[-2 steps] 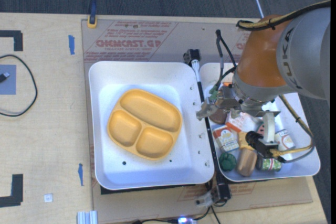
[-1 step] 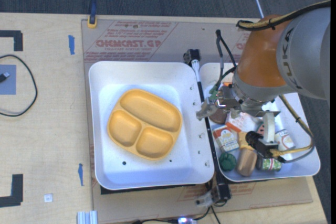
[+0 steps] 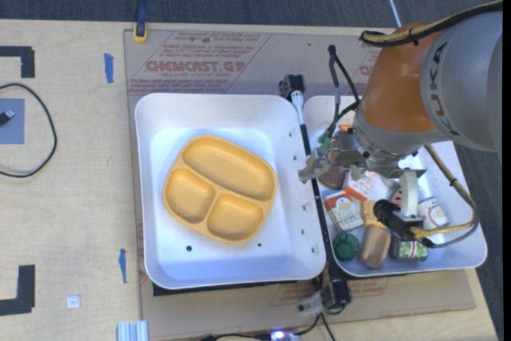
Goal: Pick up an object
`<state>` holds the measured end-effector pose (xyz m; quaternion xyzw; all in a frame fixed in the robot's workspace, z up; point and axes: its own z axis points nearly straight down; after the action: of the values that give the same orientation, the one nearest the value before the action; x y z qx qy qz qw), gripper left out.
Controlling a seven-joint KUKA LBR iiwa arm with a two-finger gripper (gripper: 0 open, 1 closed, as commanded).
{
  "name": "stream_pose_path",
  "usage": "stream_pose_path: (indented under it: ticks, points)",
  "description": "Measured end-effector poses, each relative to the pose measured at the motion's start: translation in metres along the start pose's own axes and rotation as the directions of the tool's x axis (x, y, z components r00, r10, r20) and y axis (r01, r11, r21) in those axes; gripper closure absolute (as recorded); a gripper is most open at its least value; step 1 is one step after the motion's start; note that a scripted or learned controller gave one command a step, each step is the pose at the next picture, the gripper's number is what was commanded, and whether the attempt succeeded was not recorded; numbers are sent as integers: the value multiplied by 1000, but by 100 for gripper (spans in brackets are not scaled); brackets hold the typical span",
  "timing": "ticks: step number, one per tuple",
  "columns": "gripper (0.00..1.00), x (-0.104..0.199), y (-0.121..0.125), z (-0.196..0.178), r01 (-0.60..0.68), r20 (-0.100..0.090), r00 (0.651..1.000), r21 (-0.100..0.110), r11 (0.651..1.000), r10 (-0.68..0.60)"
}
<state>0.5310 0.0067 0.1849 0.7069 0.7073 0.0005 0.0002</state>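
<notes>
A clutter of small objects (image 3: pixel 375 220) — a brown bottle, a green round piece, printed packets — is heaped in the right bin (image 3: pixel 471 247). The end effector (image 3: pixel 335 160) is seen low over that bin's left edge; its state cannot be told. A yellow divided tray (image 3: pixel 219 188) lies in the left bin (image 3: pixel 160 124) on the counter (image 3: pixel 72 196).

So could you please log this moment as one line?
arm: above right bin | grasp: unconfirmed | left bin: yellow tray
</notes>
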Motion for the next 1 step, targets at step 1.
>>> stream_pose_path:
  ticks: [1]
  points:
    - [0, 0, 0, 0, 0, 0, 1000, 0, 1000, 0]
